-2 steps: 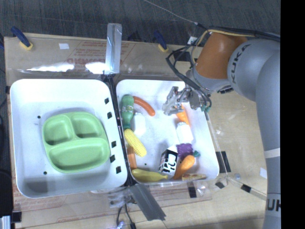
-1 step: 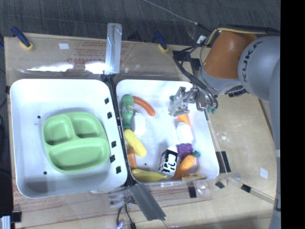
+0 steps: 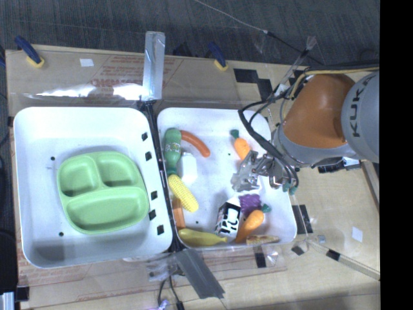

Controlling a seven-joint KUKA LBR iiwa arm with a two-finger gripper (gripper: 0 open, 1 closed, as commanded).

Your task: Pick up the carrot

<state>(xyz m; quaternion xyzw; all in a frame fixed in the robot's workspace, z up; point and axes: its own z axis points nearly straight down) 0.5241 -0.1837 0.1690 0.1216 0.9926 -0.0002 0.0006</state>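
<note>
A small orange carrot (image 3: 241, 148) with a green top lies in the upper right part of the right bin (image 3: 213, 116). A second orange carrot-like piece (image 3: 253, 220) with green leaves rests near that bin's front right corner. My gripper (image 3: 247, 175) hangs over the bin's right side, just below the upper carrot and above the lower one. Nothing can be seen held in it. The grey arm with its orange band (image 3: 316, 121) reaches in from the right.
The right bin also holds a green cucumber (image 3: 171, 144), an orange sausage (image 3: 197, 144), a corn cob (image 3: 182, 192), a banana (image 3: 200, 237), a black-and-white can (image 3: 228, 219) and a purple piece (image 3: 250, 203). A green divided plate (image 3: 103, 189) sits in the left bin (image 3: 32, 134).
</note>
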